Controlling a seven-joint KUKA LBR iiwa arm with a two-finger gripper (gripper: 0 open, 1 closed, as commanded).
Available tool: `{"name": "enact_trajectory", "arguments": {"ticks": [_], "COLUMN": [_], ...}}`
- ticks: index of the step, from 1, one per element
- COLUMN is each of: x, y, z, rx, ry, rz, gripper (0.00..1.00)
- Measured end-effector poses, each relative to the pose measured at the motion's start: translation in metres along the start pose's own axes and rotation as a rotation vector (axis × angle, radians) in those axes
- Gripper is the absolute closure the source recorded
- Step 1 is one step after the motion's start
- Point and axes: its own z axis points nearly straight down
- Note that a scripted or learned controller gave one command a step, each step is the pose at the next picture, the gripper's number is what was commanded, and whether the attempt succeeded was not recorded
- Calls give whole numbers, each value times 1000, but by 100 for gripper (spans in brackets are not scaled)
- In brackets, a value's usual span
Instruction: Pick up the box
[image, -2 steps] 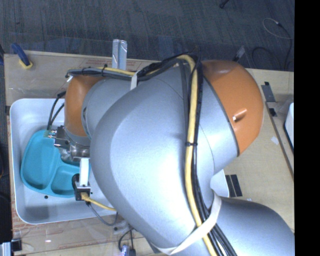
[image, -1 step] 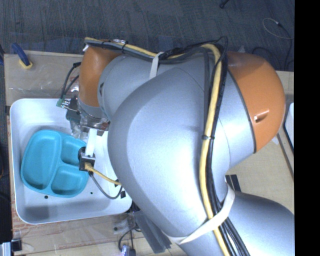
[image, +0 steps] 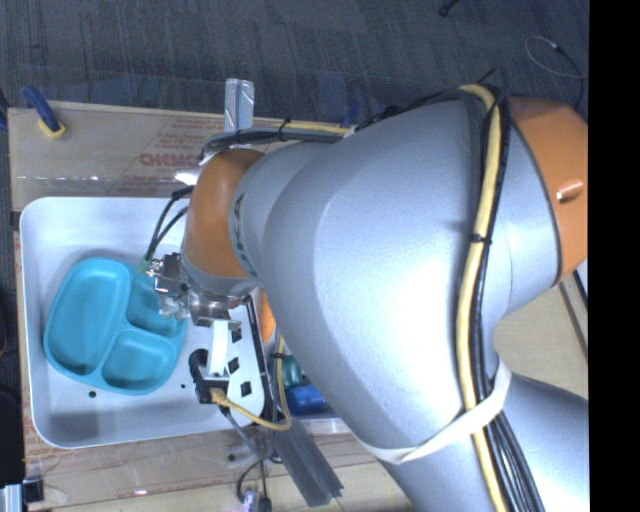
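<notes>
My gripper (image: 198, 312) hangs low over the left bin (image: 60, 425), at the right edge of a blue divided tray (image: 105, 325) that lies in that bin. The grey arm (image: 400, 260) with its orange band (image: 215, 215) covers the gripper from above. A blue object (image: 303, 398) and a sliver of something orange (image: 266, 318) peek out from under the arm near the wall between the bins; I cannot tell whether either is the box.
The arm hides nearly all of the right bin. A brown cardboard sheet (image: 120, 145) lies behind the left bin, with a small metal post (image: 239, 103) at its far edge. The left bin's white floor shows around the tray.
</notes>
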Motion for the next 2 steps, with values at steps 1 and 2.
{"name": "enact_trajectory", "arguments": {"ticks": [1, 2], "x": [86, 78], "y": [-44, -83], "z": [-22, -49], "rx": [22, 26], "ry": [-18, -18], "rz": [168, 1], "gripper": [100, 100]}}
